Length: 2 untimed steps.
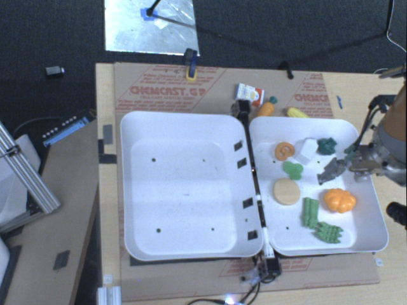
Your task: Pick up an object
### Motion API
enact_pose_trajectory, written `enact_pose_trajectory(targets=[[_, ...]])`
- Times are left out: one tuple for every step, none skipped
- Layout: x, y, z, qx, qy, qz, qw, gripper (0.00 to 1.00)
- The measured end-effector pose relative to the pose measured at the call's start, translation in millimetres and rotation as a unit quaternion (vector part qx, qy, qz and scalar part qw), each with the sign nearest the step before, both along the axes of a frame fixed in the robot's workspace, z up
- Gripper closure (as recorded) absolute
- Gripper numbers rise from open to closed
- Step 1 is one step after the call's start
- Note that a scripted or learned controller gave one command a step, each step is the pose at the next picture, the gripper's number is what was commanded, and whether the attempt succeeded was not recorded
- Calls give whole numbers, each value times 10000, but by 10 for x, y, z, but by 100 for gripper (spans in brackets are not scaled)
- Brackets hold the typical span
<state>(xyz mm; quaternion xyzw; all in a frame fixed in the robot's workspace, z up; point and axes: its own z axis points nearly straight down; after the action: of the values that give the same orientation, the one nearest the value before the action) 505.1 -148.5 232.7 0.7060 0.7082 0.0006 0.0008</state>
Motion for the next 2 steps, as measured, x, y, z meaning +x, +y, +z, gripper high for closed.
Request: enact_pose_trajectory(targets=[[776,566,-1329,1,-58,25,10000,0],[728,545,-1254,2,2,2,10000,100]])
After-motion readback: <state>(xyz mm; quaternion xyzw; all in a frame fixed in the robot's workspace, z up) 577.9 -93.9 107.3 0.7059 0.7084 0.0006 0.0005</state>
